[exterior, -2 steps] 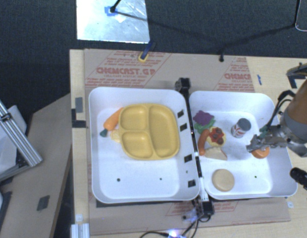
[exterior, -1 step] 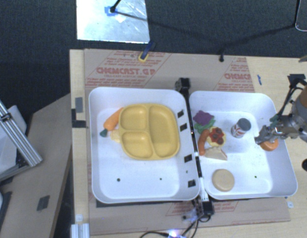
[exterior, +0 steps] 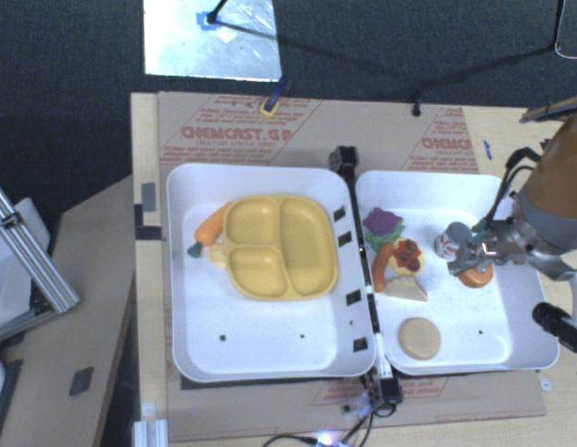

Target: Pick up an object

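A round tan cookie-like piece (exterior: pixel 421 337) is seen nearest the camera, in the right bin (exterior: pixel 526 347), to the left of the gripper (exterior: pixel 465 252) and nearer than it. The gripper is seen over the right bin's middle right; whether it is apart or together cannot be told. Just beside its tip, a small round reddish-white object (exterior: pixel 447 243) lies to the left, and an orange round object (exterior: pixel 476 276) lies directly under the wrist, partly hidden. Further left of the gripper a pizza-slice toy (exterior: pixel 404 270) with red topping is seen, touching an orange carrot-like piece (exterior: pixel 381 266), with a purple toy (exterior: pixel 382 222) just beyond them. Well to the left, in the left bin (exterior: pixel 191 343), a yellow divided plate (exterior: pixel 277 246) is laid, with an orange carrot (exterior: pixel 210 225) touching its left edge. Beyond both bins, "CHEMCAST GP" is printed in red on the brown sheet (exterior: pixel 237 130) covering the tabletop; similar red print is partly readable further right.
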`<state>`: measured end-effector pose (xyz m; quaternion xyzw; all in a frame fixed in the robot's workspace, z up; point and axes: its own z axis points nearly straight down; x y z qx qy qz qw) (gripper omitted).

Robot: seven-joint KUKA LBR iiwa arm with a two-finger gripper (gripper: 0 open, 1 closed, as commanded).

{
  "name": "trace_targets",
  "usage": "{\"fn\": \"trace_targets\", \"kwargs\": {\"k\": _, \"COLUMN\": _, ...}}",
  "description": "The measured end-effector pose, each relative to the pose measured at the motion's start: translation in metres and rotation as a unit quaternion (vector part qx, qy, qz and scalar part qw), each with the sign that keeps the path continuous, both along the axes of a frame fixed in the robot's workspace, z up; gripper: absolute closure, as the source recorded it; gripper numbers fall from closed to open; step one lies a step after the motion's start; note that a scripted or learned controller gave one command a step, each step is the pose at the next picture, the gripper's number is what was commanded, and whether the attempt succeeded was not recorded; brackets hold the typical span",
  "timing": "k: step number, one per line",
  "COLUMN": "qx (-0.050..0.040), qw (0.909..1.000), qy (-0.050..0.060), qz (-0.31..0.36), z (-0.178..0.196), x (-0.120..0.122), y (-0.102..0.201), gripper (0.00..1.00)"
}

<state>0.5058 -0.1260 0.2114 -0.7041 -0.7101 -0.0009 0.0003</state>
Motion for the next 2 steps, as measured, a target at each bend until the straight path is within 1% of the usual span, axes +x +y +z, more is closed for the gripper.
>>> {"fn": "trace_targets", "kwargs": {"k": 1, "qx": 0.0001, "qw": 1.0000, "qy": 0.000, "qz": 0.000, "z": 0.000, "x": -0.002, "y": 0.046, "gripper": 1.00}}
{"fn": "trace_targets", "kwargs": {"k": 2, "qx": 0.0000, "qw": 1.0000, "qy": -0.001, "qz": 0.001, "z": 0.020, "x": -0.009, "y": 0.091, "gripper": 1.00}}
